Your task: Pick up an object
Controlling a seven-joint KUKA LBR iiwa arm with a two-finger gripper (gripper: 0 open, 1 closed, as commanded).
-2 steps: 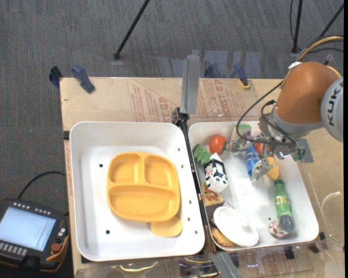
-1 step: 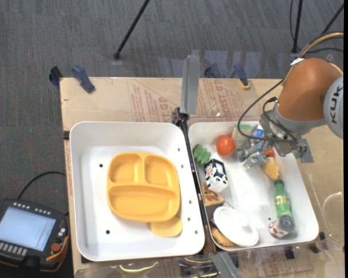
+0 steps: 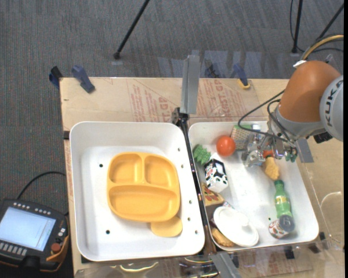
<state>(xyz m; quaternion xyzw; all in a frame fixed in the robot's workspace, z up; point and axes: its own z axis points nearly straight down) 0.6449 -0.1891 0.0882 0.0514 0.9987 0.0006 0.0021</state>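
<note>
Plywood forms the bench (image 3: 139, 100), printed with faint red lettering, and it stands on grey carpet with thin black stand legs crossing the floor behind it. Blue clamps (image 3: 83, 79) grip its far edge, and a teach pendant (image 3: 26, 234) with a lit screen lies off its near left corner. Two white bins sit side by side. The left bin (image 3: 87, 149) holds a yellow divided tray (image 3: 144, 187) at its centre, with a small yellow disc (image 3: 167, 227) tucked under the tray's near right corner. The right bin (image 3: 310, 204) is crowded: a red ball (image 3: 225, 145) near the far edge, a green piece (image 3: 201, 154) and a black-and-white carton (image 3: 216, 175) along the left wall, a white dish (image 3: 235, 226) at the near left corner, and a green bottle (image 3: 282, 201) lying along the right wall.

The arm (image 3: 310, 100) reaches in from the right, wrist bent down over the right bin's far right part. Its gripper (image 3: 260, 154) hangs low, just beside a tan object (image 3: 271, 168); whether anything is grasped cannot be told.
</note>
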